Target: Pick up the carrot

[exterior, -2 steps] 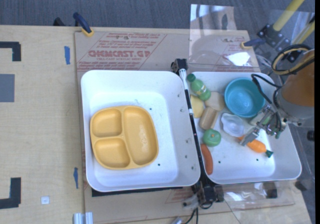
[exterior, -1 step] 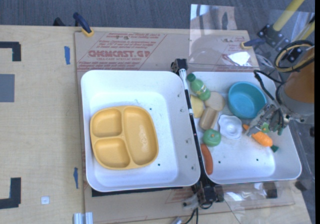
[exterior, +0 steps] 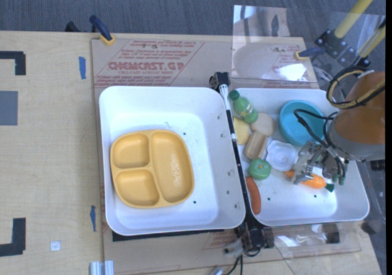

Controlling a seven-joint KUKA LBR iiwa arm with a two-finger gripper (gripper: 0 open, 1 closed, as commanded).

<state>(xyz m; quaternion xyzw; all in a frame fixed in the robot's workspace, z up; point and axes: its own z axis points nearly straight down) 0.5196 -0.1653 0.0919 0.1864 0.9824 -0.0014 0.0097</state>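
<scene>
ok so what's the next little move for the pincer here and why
Probably a short drop straight down, then close. The pincer sits in the right bin right over the carrot, whose orange end pokes out just beneath it, but the view doesn't show the carrot gripped. The blue bowl and clear cup lie close by, so sideways travel seems risky.

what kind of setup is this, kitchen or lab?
Likely a lab test bench, not a kitchen: two white bins clamped on a cardboard sheet, blue tape marks on the wooden table, and toy food plus a yellow divided tray as props.
</scene>
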